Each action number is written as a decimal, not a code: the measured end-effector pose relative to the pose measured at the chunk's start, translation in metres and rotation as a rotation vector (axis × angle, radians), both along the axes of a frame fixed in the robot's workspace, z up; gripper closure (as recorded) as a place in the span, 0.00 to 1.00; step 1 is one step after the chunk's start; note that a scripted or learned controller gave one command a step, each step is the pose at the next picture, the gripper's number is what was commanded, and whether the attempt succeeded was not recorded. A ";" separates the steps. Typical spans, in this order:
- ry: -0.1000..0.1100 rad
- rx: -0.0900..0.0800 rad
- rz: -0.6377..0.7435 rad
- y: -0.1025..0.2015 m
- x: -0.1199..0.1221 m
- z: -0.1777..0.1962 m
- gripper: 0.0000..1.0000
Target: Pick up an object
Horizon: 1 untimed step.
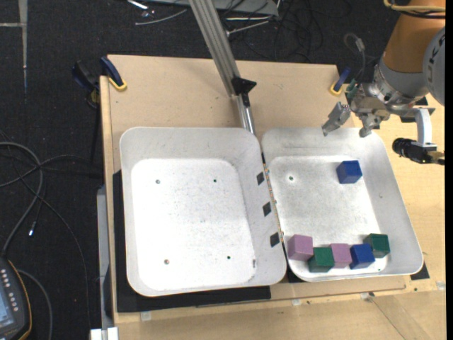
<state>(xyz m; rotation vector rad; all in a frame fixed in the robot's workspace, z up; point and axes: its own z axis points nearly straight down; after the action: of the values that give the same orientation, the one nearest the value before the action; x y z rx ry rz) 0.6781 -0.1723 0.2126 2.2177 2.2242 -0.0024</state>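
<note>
My gripper [350, 124] hangs over the far rim of the right bin [311, 142], fingers spread apart with nothing between them. A blue cube [349, 171] sits alone in the right bin's far half, just below and in front of the gripper. Along that bin's near edge lie several blocks in a row: a purple one [301, 246], a dark green one [322, 258], a pink-purple one [341, 254], a blue one [362, 254] and a green one [378, 244].
The left bin [141, 144] adjoins the right bin. A slanted metal pole [219, 44] runs from the top down to the bins' shared far corner. Clamps [113, 74] grip the bench's far corners.
</note>
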 end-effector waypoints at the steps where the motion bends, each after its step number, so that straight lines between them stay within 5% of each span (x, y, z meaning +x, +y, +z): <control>1: 0.007 0.001 -0.006 -0.047 0.001 -0.110 0.00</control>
<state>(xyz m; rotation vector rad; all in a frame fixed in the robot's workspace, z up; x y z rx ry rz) 0.6793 -0.2191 0.1031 2.2284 2.2217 -0.0092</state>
